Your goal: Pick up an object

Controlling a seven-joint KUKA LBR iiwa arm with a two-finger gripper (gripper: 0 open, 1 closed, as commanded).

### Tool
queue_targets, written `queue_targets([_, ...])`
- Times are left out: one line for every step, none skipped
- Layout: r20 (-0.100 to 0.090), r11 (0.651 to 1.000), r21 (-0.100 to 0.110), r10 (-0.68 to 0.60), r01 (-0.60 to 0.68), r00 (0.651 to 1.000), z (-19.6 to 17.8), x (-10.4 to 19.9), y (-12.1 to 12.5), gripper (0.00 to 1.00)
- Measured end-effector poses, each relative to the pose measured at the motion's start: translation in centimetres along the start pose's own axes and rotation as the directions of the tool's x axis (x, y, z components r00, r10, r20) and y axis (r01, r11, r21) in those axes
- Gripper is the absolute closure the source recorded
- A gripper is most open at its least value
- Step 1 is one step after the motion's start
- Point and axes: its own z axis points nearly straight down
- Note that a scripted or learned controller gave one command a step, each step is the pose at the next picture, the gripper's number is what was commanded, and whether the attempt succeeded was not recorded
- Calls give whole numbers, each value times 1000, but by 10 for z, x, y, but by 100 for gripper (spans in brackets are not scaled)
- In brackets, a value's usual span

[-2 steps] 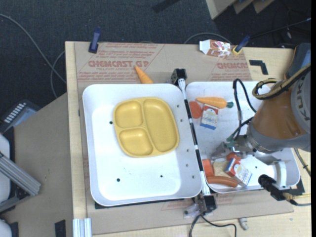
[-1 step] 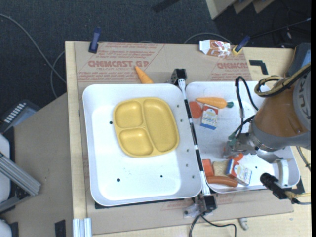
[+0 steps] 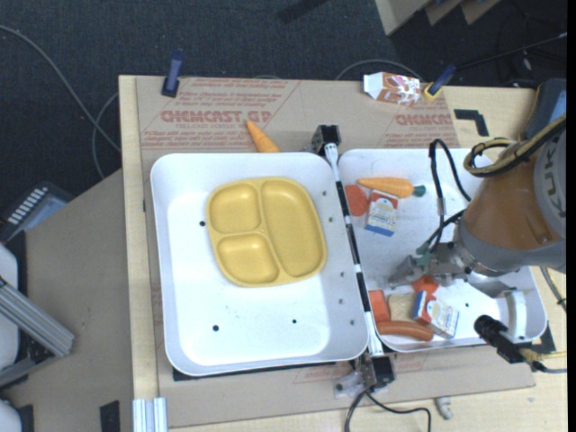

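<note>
Grey-metal gripper (image 3: 416, 270), its opening too blurred to tell, hangs low in the right bin (image 3: 409, 162) just above the small carton (image 3: 433, 309) and sausage (image 3: 405, 329) (nothing visibly held), so the approach seems underway; next comes a squared descent and a close.

Single fixed camera, high above tabletop (image 3: 135, 241), looking down at slant. Moderate distance: both bins, left (image 3: 180, 331) and right (image 3: 450, 165), in frame, floor around. Arm (image 3: 517, 205) enters from right.

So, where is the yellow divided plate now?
The yellow divided plate lies in the left white bin, toward its back, left of the divider between bins.
</note>
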Motion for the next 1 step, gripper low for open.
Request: queue_targets([1, 1000, -2, 1, -1, 1000, -10, 0, 0, 100])
